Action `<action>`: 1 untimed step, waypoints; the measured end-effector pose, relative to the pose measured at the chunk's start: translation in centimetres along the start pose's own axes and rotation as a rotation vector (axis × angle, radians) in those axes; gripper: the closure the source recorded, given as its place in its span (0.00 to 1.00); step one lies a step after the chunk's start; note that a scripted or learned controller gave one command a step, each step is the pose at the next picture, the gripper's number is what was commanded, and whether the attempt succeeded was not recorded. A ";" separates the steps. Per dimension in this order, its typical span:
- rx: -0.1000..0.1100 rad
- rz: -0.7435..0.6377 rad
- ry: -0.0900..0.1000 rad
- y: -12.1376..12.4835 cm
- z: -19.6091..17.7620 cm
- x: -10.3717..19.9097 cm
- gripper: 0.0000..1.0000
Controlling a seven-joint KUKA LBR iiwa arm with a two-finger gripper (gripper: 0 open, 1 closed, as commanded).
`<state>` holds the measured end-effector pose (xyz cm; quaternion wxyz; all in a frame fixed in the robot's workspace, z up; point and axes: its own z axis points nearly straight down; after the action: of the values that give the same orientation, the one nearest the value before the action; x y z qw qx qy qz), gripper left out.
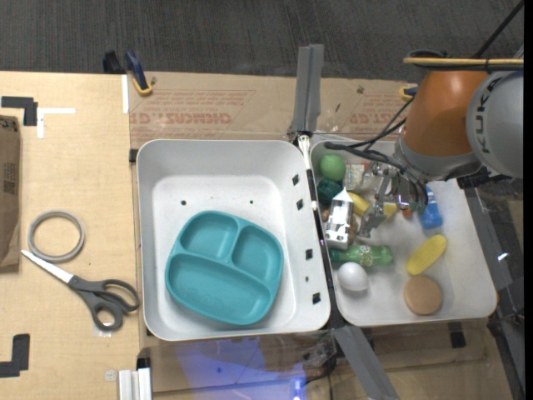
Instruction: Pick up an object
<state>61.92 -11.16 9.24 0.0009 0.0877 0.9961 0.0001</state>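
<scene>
Right of centre, the grey and orange arm [454, 115] reaches into the right bin [479, 307], gripper [387, 198] low over the clutter near the bin's upper middle. Whether it is released or clenched on something: cannot tell, the wrist and cables block it. Nothing visibly held.

Left bin [216, 173], centre of frame: one teal divided plate [223, 267], lying flat toward its lower part, long axis running from upper right to lower left.

Right bin contents: yellow banana-like piece [426, 254] at lower right, long axis tilted, upper end to the right; tan round ball [423, 295] just below it; white ball [353, 277] at lower left; green bottle [364, 255] lying on its side just above the white ball; green ball [332, 167] at upper left; blue item [430, 212] right of the gripper; small white and grey object [338, 222] by the left wall; a small yellow item [358, 200] beside the gripper.

Left side of frame, on the wooden table [67, 348]: scissors [87, 288], handles pointing lower right, and a tape roll [56, 236] just above them.
</scene>
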 end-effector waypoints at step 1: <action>0.001 0.058 -0.002 -8.0 -0.1 3.1 0.00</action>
<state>57.45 -18.47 9.31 0.0017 0.1166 0.9932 -0.0004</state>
